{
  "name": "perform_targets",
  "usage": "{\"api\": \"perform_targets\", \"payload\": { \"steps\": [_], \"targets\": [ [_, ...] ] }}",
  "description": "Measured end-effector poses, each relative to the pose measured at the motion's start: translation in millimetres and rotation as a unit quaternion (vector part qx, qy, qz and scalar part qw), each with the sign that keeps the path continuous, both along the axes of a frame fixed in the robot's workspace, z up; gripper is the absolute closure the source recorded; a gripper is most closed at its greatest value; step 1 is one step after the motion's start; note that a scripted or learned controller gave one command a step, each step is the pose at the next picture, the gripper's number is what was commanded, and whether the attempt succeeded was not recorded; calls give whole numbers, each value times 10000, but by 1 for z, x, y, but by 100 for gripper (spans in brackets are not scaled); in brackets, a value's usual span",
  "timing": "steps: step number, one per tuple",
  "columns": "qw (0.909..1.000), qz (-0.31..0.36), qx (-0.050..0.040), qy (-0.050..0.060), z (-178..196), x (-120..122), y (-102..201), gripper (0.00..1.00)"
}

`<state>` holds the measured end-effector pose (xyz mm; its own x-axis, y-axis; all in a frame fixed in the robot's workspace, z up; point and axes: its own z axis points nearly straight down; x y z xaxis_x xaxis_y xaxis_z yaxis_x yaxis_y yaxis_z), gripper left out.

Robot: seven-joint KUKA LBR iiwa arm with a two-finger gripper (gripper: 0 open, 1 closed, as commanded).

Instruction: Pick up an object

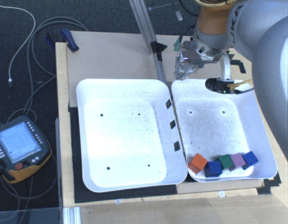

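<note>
**Desk:** What are you looking at, operator?

**Caption writer:** You see five small blocks bunched along the near edge of the right bin (256,125). The orange block (197,163) sits nearest the bin's near-left corner, just beside the dark blue block (213,169). Next along the edge come the green block (226,162), the purple block (237,160) and a second blue block (249,158), which lies closest to the near-right corner. They touch or nearly touch one another in a loose row.

**Desk:** And the arm?

**Caption writer:** You find the gripper (183,71) well apart from the blocks, hanging above the far-left corner of the right bin, at the seam where the two bins meet. Nothing shows between its fingers. Whether they stand released or clenched, you cannot tell from this angle. The orange band (218,13) sits above the wrist.

**Desk:** Surroundings?

**Caption writer:** The left bin (87,125) lies beside the right one on the bench (111,55). A blue clamp (69,40) grips the bench's far-left corner. A teach pendant (17,146) rests on the floor, off the bench's left edge.
</note>
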<state>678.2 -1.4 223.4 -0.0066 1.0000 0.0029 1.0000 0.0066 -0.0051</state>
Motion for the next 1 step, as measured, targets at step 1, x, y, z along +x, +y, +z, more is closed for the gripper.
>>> {"api": "perform_targets", "payload": {
  "steps": [1],
  "targets": [
    [10000, -56, -18, -6, 12, -41, -38, 100]
  ]
}}
